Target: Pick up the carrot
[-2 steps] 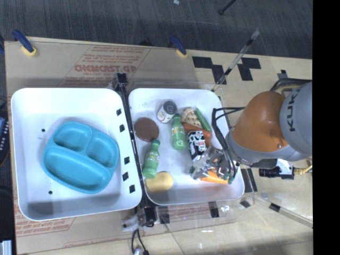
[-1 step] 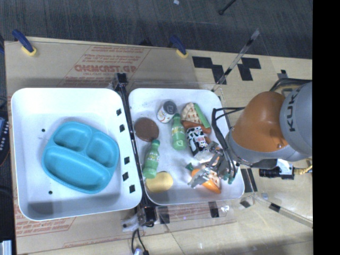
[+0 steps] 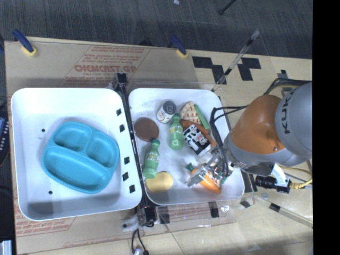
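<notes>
Carrot (image 3: 208, 183) lies in the front right corner of the right bin (image 3: 228, 97), close to the bin's near wall. It is orange with a bit of green at its left end. The gripper (image 3: 215, 170) is right on top of it, touching it or almost touching it, but the metal parts there are too small and mixed up to tell if it is pinching the carrot or not. The grey arm (image 3: 297, 124) with its orange band (image 3: 255, 129) comes in from the right and leans over that corner. In the same bin there are two green bottles: one (image 3: 151, 159) lies near the left wall and the other (image 3: 176, 132) lies in the middle. A brown round thing (image 3: 145, 128) sits beside the first bottle's top end. A yellow lump (image 3: 160, 181) sits at the front, left of the carrot. A small round tin (image 3: 167, 110) is near the back, next to a pizza slice (image 3: 189, 112). A black and white box (image 3: 195, 138) lies just above the gripper. The left bin (image 3: 26, 142) holds a blue tray (image 3: 79, 155) with three parts.
</notes>
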Controlling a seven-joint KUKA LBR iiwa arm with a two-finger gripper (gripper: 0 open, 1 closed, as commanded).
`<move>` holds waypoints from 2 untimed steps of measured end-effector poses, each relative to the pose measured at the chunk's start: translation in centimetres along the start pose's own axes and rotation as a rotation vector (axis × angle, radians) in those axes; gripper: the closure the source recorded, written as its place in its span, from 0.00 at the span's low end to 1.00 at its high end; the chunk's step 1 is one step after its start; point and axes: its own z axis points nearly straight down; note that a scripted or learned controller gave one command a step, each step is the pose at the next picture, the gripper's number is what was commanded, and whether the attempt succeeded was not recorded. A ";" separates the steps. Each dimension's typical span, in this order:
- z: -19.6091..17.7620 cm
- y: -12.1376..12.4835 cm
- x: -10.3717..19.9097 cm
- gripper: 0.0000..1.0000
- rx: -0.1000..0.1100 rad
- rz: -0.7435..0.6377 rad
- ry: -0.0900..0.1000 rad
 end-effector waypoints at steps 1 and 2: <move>-1.0 0.2 0.0 1.00 0.000 -0.014 -0.002; -2.0 0.4 -0.1 1.00 0.000 -0.024 -0.002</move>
